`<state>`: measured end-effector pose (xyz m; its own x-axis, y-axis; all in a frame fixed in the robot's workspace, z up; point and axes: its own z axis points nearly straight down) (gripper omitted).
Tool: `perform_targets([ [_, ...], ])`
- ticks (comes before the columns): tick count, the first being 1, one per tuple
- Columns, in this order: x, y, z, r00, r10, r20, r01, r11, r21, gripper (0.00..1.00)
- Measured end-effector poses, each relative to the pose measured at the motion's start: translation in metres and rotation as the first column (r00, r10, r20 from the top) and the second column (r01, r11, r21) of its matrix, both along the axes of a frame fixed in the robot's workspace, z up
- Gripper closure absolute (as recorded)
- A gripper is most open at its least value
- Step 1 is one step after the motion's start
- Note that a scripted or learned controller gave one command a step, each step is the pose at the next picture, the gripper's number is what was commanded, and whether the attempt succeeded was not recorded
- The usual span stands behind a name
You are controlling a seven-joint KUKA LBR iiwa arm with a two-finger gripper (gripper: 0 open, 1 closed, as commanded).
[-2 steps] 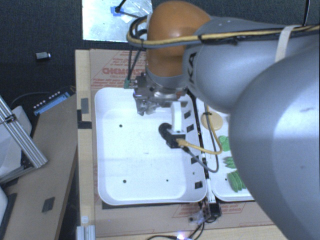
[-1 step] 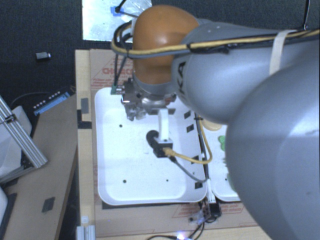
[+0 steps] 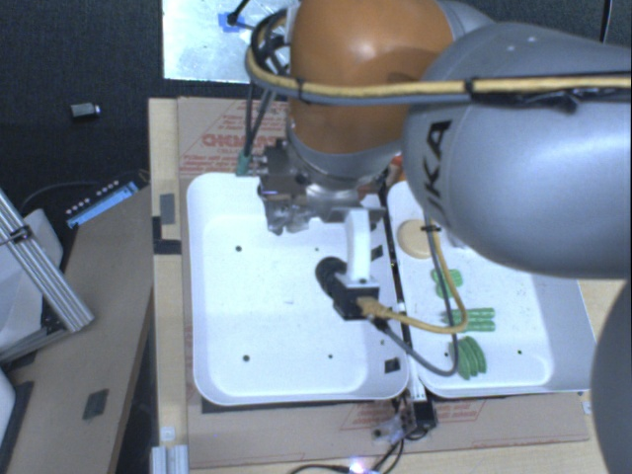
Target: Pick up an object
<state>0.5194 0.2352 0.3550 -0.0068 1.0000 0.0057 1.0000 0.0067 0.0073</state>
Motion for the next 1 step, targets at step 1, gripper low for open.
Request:
perform_targets([
  [1, -0.0345, -0.0009, -0.0335, 1.000, -0.001, -0.011, 0.001, 1.000, -0.006, 1.00],
])
